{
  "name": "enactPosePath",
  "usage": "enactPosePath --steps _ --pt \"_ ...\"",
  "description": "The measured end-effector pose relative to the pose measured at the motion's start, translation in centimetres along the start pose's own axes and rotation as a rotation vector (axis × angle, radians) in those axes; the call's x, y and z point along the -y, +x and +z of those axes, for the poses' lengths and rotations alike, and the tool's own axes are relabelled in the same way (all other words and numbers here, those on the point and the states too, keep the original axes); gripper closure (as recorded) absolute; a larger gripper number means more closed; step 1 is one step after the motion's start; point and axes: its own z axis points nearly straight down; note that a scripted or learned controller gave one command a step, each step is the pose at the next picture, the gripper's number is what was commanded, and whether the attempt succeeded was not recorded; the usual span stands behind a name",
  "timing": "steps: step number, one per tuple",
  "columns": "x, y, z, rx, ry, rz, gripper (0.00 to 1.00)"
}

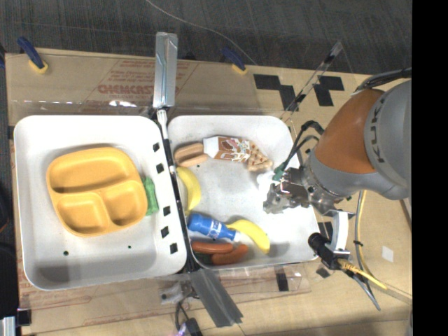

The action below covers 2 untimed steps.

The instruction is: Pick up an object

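Note:
The right bin (280, 128) holds several objects. A tan bread roll (190, 154) and a printed snack packet (234, 149) lie near its back wall. A yellow banana (189, 187) rests against the left wall. A blue bottle (210, 227), a second banana (253, 234) and a reddish sausage (220, 252) sit along the front wall. My gripper (276, 198) hangs low over the bin's right side, to the right of the objects, above bare white floor. Nothing visible is in its grasp.
The left bin (28, 257) contains a yellow divided tray (94, 187) with a green item (149, 194) wedged at its right edge. A metal divider (165, 68) stands between the bins. Cables (357, 268) trail by the bench's front right corner.

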Motion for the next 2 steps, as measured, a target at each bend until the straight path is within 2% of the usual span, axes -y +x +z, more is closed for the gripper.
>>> enactPosePath --steps 1,2 --pt "-0.2 0.1 -0.4 -0.001 -0.008 -0.003 0.00" --pt "1.5 6.0 10.1 -0.002 -0.013 -0.068 0.00"
